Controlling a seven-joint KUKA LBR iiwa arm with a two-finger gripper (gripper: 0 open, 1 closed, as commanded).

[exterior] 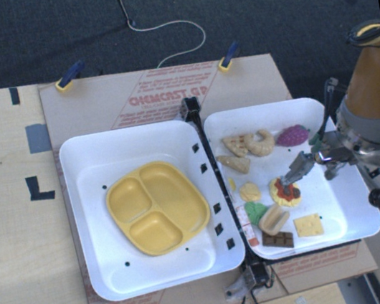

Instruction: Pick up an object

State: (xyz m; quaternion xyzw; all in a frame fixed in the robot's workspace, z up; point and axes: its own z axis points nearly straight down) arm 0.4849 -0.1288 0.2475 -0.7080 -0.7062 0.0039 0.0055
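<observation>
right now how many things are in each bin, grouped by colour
Left bin:
yellow divided tray: 1
Right bin:
tan: 4
yellow: 2
purple: 1
green: 1
brown: 1
red and yellow: 1
Total: 11

Right bin (346, 209) crowded w/ toy food (271, 199); its right side free

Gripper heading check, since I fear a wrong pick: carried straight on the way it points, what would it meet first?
Most likely the red-and-yellow pizza toy just below-left of the gripper, though its height above it is unclear.
</observation>
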